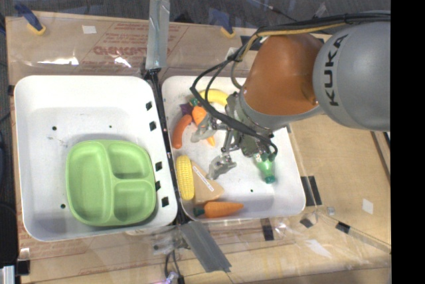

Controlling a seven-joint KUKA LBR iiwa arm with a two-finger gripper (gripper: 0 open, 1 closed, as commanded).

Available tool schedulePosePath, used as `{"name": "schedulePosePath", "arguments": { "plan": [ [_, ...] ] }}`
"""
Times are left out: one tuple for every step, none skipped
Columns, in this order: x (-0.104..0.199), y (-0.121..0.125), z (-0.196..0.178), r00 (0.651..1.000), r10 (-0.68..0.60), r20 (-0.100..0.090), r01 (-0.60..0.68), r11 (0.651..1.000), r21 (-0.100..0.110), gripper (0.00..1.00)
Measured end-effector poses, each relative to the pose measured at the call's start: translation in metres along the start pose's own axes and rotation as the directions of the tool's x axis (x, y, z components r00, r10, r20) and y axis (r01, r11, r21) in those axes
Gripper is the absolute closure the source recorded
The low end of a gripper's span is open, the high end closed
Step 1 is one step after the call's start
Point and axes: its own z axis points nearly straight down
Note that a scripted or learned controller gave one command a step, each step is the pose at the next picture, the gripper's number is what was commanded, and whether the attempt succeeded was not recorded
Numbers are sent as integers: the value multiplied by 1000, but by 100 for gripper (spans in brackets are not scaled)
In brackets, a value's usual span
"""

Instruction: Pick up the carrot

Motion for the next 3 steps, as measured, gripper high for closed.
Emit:
{"name": "schedulePosePath", "arguments": {
  "plan": [
    [-22, -21, 91, 991, 134, 7, -134, 991, 0, 0],
    [-45, -36, 93, 997, -76, 11, 76, 997, 3, 0],
    [-46, -34, 84, 996, -83, 10, 83, 997, 2, 100]
  ]
}}
